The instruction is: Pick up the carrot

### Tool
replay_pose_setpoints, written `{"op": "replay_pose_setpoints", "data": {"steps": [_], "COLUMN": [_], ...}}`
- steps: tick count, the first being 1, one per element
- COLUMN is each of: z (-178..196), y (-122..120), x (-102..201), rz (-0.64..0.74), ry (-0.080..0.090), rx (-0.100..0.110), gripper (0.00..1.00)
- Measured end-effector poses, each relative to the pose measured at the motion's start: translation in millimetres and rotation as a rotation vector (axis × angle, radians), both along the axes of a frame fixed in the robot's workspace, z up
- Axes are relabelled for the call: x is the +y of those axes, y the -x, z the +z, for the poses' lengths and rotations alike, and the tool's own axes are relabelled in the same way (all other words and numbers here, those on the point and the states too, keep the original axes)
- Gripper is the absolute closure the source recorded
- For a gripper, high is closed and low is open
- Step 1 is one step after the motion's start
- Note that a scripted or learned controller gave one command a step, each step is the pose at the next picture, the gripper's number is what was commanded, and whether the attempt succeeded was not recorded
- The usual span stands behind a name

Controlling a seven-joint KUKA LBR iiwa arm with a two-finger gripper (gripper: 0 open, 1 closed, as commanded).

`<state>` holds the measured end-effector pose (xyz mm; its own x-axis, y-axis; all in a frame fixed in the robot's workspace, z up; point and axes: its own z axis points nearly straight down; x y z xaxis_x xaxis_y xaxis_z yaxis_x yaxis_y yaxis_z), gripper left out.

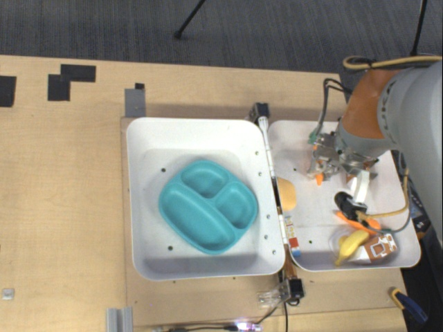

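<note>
The carrot [363, 221] is a thin orange piece lying in the front right part of the right bin [304, 254], just behind a yellow banana [350, 245]. My gripper [322, 167] hangs low over the back middle of that bin, to the left of the carrot and farther back, apart from it. A small orange bit [319, 179] shows right under the gripper's tip; what it is cannot be made out. Nothing is seen held.
A brown and white packet [381, 247] lies by the banana in the right bin's front right corner. A tan round item [286, 194] rests against that bin's left wall. The left bin [138, 185] holds a teal divided plate [208, 206].
</note>
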<state>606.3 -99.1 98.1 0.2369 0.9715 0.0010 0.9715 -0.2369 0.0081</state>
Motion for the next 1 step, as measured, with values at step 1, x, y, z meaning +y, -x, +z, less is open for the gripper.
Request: {"op": "replay_pose_setpoints", "data": {"steps": [1], "z": [90.2], "y": [32.0], "x": [58.9], "rz": [0.121], "ry": [-0.002], "rx": [-0.002], "gripper": [1.00]}}
